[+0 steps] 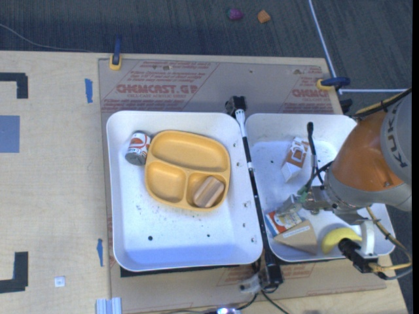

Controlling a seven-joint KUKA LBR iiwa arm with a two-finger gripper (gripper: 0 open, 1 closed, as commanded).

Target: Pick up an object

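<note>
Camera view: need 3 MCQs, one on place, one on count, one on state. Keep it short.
1. Where does the small can lie?
A. in the left bin, against the yellow tray's left edge
B. in the right bin
C. on the floor

2. How many compartments does the yellow tray have?
A. two
B. three
C. five

3. How is the yellow tray loaded?
A. every compartment filled
B. stacked with cans
C. one small compartment holds a tan block, the others bare

Key: 1 A, the can touches the tray's left rim inside the left bin. 2 B, one long compartment above two small ones. 3 C, the tan block sits in the lower right compartment alone.
</note>
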